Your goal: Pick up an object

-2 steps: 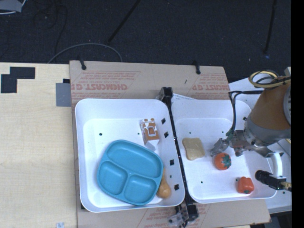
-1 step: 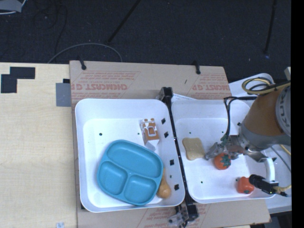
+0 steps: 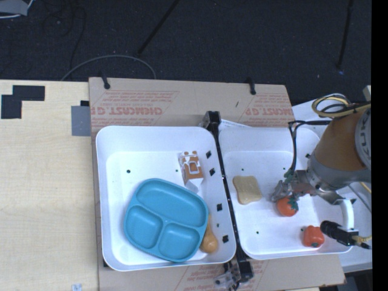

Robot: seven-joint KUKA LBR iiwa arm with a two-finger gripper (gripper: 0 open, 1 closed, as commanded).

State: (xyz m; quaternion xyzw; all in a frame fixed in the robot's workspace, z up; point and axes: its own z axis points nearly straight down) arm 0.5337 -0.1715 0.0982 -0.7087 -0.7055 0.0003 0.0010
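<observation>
My gripper (image 3: 285,194) hangs low over the right bin (image 3: 267,144), near its right side. Directly under it, touching or nearly touching, lies a round orange-red fruit (image 3: 287,208). Whether the fruit is gripped cannot be made out. A tan, bread-like piece (image 3: 247,190) rests to the left of the gripper. A red pepper-like object (image 3: 312,236) sits near the bin's front right corner.
The left bin (image 3: 112,162) holds a blue divided plate (image 3: 167,219), a small orange and white toy (image 3: 192,165) behind it, and a tan pear-shaped item (image 3: 209,241) at the plate's right edge. A black divider (image 3: 221,187) separates the bins.
</observation>
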